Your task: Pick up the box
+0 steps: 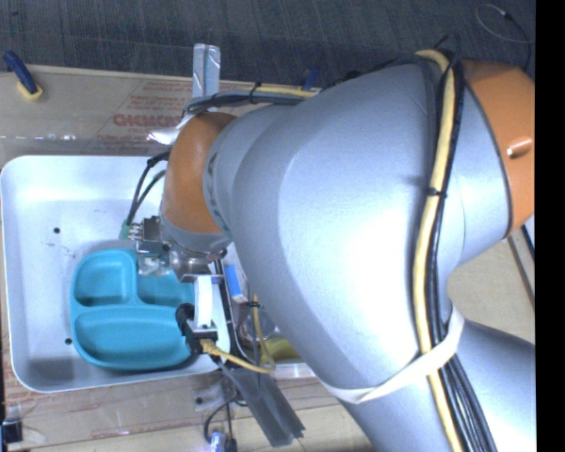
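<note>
Frankly, I cannot tell whether the fingers are apart or together: the wrist [193,235] points down and hides them from my camera. Directly beneath them lies the blue box [122,332], shallow and split into three compartments. I judge the arm is set over one of the smaller compartments so as to come at a wall from above. Whether anything touches, I cannot say. The box sits flat on the floor of the white bin [38,205], close to the bin wall nearest the arm, which leaves little room on that side. Farther out, behind the bin, a brown board [85,102] covers the bench; its red print is too blurred to read. A blue clamp [24,75] pins its corner.
</note>
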You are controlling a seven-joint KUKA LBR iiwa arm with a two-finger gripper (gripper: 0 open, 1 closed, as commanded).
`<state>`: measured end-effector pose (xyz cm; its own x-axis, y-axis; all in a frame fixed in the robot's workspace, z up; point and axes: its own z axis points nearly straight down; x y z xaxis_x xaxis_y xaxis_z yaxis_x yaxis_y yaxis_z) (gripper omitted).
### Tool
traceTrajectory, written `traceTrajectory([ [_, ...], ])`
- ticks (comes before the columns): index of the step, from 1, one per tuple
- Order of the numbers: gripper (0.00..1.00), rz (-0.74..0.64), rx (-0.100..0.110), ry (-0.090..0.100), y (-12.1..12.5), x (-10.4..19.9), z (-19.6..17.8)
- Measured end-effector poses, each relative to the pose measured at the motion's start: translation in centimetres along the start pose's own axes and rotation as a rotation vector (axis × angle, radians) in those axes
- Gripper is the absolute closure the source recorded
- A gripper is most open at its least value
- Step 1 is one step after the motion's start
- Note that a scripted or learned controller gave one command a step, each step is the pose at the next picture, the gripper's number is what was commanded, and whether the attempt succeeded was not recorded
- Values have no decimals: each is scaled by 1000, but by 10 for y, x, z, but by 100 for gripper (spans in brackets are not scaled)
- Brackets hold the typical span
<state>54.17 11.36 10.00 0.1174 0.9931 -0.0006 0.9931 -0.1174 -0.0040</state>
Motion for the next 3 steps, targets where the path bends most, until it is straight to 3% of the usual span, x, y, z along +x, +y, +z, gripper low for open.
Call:
traceTrajectory([
  [1,100,-110,-17,-4,-50,-2,7],
  [2,100,-67,-14,-7,-52,17,7],
  [3,100,-40,1,0,-54,89,-81],
])
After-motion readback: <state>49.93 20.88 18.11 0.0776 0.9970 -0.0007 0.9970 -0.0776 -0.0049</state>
